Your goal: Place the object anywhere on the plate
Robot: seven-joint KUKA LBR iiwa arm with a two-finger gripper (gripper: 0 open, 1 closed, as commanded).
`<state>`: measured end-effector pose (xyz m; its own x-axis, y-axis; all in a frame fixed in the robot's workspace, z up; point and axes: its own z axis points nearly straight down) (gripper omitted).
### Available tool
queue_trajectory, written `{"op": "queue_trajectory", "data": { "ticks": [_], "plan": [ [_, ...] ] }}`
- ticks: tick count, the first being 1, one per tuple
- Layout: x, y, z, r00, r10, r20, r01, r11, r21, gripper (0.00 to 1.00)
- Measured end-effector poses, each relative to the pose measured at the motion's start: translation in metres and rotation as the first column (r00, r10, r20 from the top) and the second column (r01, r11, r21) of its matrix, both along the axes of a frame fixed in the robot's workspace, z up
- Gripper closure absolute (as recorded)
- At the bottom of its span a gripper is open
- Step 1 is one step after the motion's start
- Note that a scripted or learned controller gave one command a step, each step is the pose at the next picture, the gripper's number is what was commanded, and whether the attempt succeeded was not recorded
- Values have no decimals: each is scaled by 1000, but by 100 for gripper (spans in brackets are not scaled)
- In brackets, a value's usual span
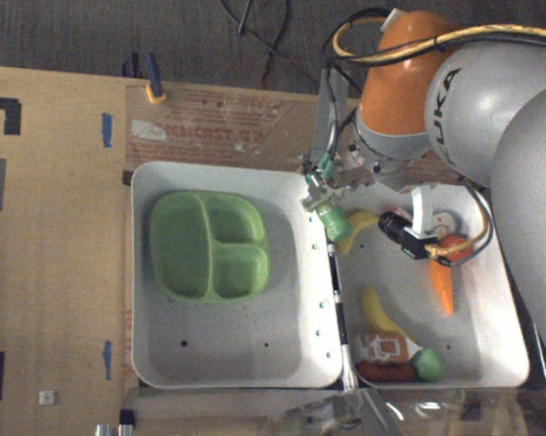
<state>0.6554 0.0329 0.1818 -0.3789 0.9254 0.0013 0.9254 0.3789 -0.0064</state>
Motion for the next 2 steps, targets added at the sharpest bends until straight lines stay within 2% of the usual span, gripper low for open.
{"op": "queue_trajectory", "data": {
  "ticks": [1,2],
  "plan": [
    [0,73,-2,1000,-2,5,2,1000,0,100],
    [12,98,35,998,56,6,-56,998,-1,100]
  ]
}}
